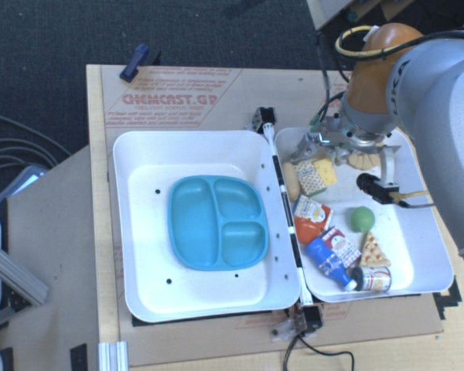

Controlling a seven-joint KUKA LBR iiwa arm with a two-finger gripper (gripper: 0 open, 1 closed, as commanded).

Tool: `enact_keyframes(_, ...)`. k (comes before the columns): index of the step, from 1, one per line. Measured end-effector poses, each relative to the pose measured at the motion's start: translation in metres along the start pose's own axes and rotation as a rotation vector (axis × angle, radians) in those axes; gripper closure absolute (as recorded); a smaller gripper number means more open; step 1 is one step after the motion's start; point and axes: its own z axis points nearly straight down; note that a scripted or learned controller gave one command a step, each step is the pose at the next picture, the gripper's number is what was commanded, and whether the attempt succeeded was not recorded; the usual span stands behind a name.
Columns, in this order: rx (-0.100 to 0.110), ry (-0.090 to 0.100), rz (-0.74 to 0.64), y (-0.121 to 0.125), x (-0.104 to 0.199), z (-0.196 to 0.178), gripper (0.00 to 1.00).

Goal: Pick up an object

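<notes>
My gripper [327, 144] hangs low over the far end of the right bin [433, 246], just above a yellow checkered block [317, 175]. Whether it touches the block is hidden by the wrist. Nearer the front lie a red and white packet [311, 213], a green ball [362, 219], a blue bottle [329, 260], a pizza slice toy [371, 250] and a small can [376, 279]. A tan piece [361, 161] peeks out under the wrist.
The left bin [139, 168] holds a blue divided plate [216, 221]. A ridge with black clips [282, 199] separates the two bins. The grey arm with its orange band [379, 60] covers the right bin's far right corner. A small blue object [134, 62] lies on the board behind.
</notes>
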Motion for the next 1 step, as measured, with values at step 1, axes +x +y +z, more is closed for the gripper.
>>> enact_keyframes(1,0.000,-0.001,0.001,-0.0001,0.0012,0.0001,0.00)
